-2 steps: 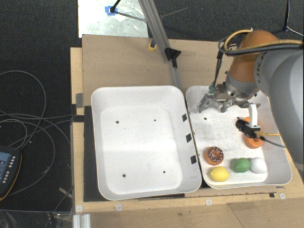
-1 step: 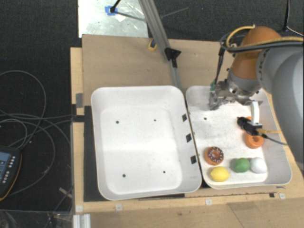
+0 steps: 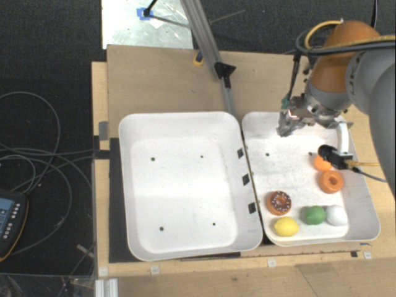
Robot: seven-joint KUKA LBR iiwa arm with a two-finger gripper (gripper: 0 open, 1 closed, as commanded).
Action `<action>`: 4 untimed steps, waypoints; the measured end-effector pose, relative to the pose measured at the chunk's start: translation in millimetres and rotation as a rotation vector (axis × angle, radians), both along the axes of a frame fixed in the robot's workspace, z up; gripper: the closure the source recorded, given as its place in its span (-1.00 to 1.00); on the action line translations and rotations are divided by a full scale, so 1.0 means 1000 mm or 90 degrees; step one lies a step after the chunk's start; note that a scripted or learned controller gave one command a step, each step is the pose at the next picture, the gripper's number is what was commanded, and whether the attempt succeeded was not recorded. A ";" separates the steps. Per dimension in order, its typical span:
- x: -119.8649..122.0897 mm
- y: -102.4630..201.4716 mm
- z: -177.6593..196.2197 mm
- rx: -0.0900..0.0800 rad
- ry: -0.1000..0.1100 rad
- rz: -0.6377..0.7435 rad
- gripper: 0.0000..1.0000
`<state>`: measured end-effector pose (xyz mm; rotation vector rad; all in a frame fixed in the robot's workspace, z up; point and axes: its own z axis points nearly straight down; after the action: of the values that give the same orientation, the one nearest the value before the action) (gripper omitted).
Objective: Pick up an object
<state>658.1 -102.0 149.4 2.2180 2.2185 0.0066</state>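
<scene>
The gripper (image 3: 288, 126) hangs over the far end of the right bin (image 3: 272, 166); whether it is spread or pinched, I cannot tell. The toys crowd the bin's near right corner: a chocolate doughnut (image 3: 279, 202), lemon (image 3: 286, 226), green ball (image 3: 314, 215), white ball (image 3: 336, 215) and orange ring (image 3: 331, 181). The left bin (image 3: 179, 184) offers open floor.

White bins (image 3: 185, 129); brown sprinkled donut (image 3: 279, 202), orange ring (image 3: 331, 181), yellow lemon (image 3: 286, 227), green lime (image 3: 314, 215), white ball (image 3: 336, 215); grey arm (image 3: 371, 79) with orange band (image 3: 337, 54); tan bench (image 3: 154, 79).
</scene>
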 end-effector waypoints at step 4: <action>-0.031 0.138 0.079 0.001 0.004 0.007 1.00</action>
<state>627.6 36.4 228.4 2.2105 2.2341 0.0026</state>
